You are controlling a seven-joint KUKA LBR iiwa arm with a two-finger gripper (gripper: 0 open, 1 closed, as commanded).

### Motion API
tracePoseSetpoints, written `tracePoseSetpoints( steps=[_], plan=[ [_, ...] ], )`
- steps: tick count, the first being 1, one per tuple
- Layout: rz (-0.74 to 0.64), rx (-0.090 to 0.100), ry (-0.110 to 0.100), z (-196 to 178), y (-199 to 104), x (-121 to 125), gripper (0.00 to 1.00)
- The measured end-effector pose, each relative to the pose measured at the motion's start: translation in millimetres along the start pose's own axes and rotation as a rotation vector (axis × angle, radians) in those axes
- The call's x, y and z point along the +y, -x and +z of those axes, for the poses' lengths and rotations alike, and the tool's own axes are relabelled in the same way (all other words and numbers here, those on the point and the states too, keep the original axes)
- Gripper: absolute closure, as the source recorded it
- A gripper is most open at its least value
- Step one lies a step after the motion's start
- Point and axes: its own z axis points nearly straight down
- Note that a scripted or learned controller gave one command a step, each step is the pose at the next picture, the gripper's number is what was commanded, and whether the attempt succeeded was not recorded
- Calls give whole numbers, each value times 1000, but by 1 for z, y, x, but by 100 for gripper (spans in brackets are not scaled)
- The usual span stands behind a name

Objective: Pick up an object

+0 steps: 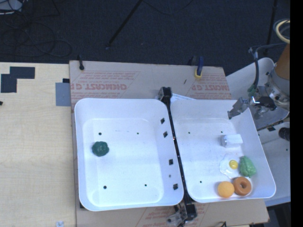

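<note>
Two white bins: the left bin (85, 115) holds one green lump (100, 149); the right bin (199, 122) holds five items. The state of the tool (239, 108) cannot be told.

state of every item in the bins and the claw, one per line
green ball: alone in left bin, lying free
grey block: right bin, lying free
fried egg: flat, beside green leafy piece
orange ball: touching doughnut
claw: over right bin's far edge, holding nothing visible

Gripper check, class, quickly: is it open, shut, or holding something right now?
Gripper: cannot be told; it sits over the right bin's upper right rim, apart from the small grey block.
</note>
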Motion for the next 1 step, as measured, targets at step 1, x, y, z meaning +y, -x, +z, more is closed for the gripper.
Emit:
tracePoseSetpoints(
  steps=[1],
  plan=[
    [-5,3,-5,131,-12,17,0]
  ],
)
